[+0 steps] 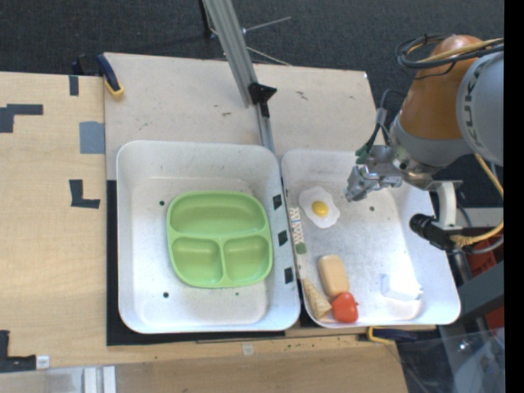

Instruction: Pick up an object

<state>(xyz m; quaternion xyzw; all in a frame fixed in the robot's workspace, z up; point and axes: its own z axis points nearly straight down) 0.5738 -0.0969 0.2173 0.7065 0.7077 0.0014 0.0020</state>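
Your gripper point(358, 188), fingers' spread unclear, hangs just right of the flat white-and-yellow fried egg toy point(318, 208); centre over it before descending.

Claw point(358, 188) over right bin point(426, 301), near fried egg point(318, 208); green tray point(219, 238) in left bin point(135, 219).

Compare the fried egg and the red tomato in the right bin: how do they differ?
The fried egg is flat, white with a yellow centre; the tomato is round and red. The egg lies alone near the bin's far left, close to the gripper; the tomato sits at the near edge, touching the tan block. Both are small toy foods.
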